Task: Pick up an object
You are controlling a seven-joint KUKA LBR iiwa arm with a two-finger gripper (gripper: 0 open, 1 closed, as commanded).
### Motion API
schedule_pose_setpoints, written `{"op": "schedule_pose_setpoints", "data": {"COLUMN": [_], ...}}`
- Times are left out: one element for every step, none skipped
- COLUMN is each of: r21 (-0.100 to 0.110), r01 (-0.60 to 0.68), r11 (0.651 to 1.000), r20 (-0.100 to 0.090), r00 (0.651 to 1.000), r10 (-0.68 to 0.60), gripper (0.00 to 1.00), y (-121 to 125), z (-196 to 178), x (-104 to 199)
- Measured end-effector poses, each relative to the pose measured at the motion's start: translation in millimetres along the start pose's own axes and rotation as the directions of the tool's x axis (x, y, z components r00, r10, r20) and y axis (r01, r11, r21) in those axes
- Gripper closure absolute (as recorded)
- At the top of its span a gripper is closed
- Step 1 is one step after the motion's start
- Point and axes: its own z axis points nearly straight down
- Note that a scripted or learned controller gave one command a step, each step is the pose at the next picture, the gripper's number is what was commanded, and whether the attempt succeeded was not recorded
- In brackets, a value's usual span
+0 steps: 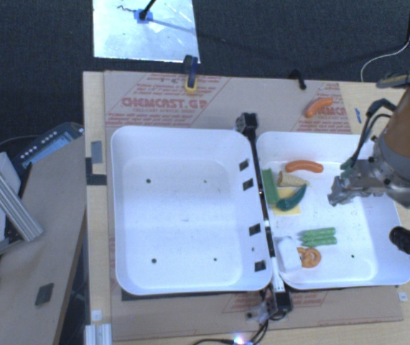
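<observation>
The grey arm w/ the orange band came in from the right, and its end effector [342, 192] hung over the right white plastic bin [377, 268], near the bin's right side. It was small and blurry, so I couldn't tell if it was spread or pressed together. Nothing could be seen pinched in it.

The things to pick were all in the right bin, mostly on its left half. An orange sausage-shaped toy [304, 167] lay near the top, long and rounded at both ends. Just below it lay a dark teal curved piece [291, 198], bent like a banana, resting on a pale yellow flat piece [289, 187]. A long thin green stick [268, 185] lay beside them, close to the bin's left wall. Lower down was a green bean-pod toy [317, 236], short & bumpy. Under that sat an orange pretzel-like ring [309, 257], touching a small white lump [289, 251] at its left.

The end effector was apart from all of these, to the right of the teal piece & above the bean pod.

The left white plastic bin [129, 192] sat beside the right one. Another orange sausage-shaped toy [319, 107] lay outside the bins, on the cardboard-covered surface [161, 103] behind the right bin.
</observation>
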Motion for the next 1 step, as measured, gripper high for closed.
{"op": "schedule_pose_setpoints", "data": {"r21": [-0.003], "r01": [0.006], "r11": [1.0], "r20": [-0.001], "r00": [1.0], "r10": [-0.006], "gripper": [1.0], "y": [-1.0], "z": [-51.5], "x": [61.9]}}
